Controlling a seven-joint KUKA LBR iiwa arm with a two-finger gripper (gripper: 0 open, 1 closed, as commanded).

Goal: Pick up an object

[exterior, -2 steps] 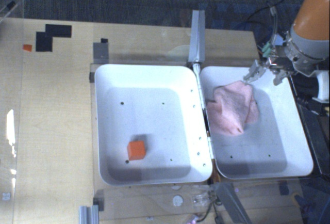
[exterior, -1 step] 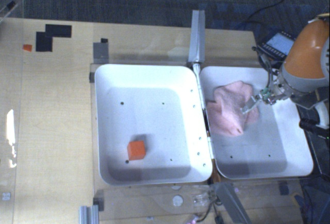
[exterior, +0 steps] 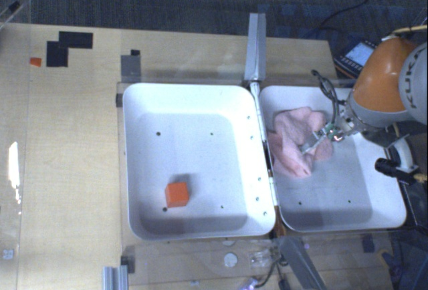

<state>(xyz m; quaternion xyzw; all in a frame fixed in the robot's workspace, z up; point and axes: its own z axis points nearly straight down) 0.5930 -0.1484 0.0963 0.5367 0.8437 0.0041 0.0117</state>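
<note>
Desk (exterior: 67, 168) fills the frame, light wood, dark carpet along the top edge. Two shallow white bins side by side at centre: left bin (exterior: 144, 148) mid-frame, right bin (exterior: 374, 205) toward the right edge, their inner rims touching along a metal divider bar (exterior: 255, 48) that runs up from between them. Arm (exterior: 391, 81) enters from the right, orange band above the wrist sitting over the upper right corner of the right bin. Pink cloth (exterior: 291, 135) lies crumpled in the upper left part of the right bin, near the shared rim. Fingers (exterior: 314, 143) are down on the cloth's right side, pointing left and slightly down the frame; metal tips look pressed into the folds, but cannot tell how far apart they are or whether any cloth is pinched between them. Orange block (exterior: 177, 194) sits alone on the floor of the left bin, lower centre, well apart from the arm. Black L-shaped marker (exterior: 67, 47) and a small orange tag (exterior: 35, 62) on the desk, upper left.
</note>
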